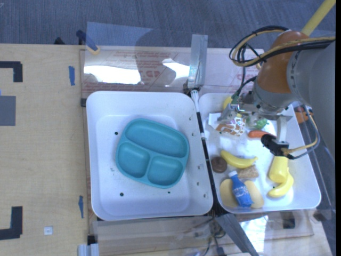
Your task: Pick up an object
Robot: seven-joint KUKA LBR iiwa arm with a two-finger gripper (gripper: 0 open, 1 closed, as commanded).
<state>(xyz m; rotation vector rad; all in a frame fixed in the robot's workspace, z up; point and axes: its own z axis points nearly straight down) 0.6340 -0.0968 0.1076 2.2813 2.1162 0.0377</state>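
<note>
Your tool (241,112) sits low at the right bin's (311,196) far end, over a crumpled snack packet (233,126); can't tell its state. Nearest clean target: banana (238,159), just toward the camera, long axis crosswise.

The teal tray (153,152) looked like smooth matt plastic; the white bin (101,196) holding it was glossy plastic, and the desk (42,143) beside it pale wood.
</note>
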